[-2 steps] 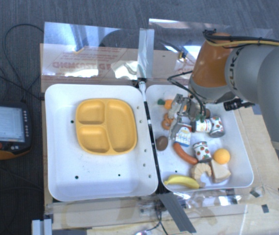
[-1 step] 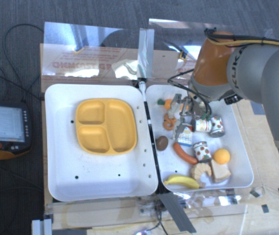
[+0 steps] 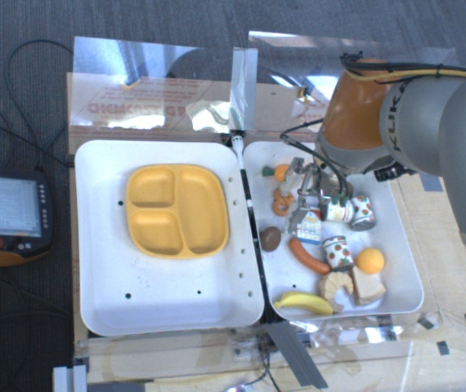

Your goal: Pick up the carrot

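Claw [image 3: 302, 205] is down in the right bin [image 3: 405, 243], far-left part, over the pile of toy food. Can't tell its state from this angle. Carrot [image 3: 281, 172] lies just left of the claw, near the bin's far-left corner, orange with a green top; contact between the two is unclear. Nearer side of that bin: hot dog [image 3: 307, 256], orange [image 3: 369, 260], banana [image 3: 304, 303], brown kiwi-like piece [image 3: 271, 238]. Left bin [image 3: 102, 284] holds a yellow divided plate [image 3: 176, 211].
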### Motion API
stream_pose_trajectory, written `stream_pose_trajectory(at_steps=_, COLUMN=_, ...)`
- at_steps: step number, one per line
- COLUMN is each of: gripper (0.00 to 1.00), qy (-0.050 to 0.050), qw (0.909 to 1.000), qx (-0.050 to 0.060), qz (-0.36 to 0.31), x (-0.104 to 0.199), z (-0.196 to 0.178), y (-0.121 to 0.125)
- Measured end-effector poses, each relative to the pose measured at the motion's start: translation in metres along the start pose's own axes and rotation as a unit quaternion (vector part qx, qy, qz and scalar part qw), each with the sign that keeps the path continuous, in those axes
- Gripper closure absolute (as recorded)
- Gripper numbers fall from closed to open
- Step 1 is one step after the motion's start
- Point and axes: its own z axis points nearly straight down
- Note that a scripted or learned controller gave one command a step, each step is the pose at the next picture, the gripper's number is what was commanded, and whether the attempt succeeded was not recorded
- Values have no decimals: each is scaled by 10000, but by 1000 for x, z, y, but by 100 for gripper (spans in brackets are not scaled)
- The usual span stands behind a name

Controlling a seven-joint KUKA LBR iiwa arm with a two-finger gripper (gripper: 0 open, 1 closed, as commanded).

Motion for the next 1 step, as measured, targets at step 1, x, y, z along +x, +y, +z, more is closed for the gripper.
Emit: stream_pose_trajectory(at_steps=1, gripper=0, qy=165, qw=9981, qx=-5, qz=596, x=-8, z=-1, y=5)
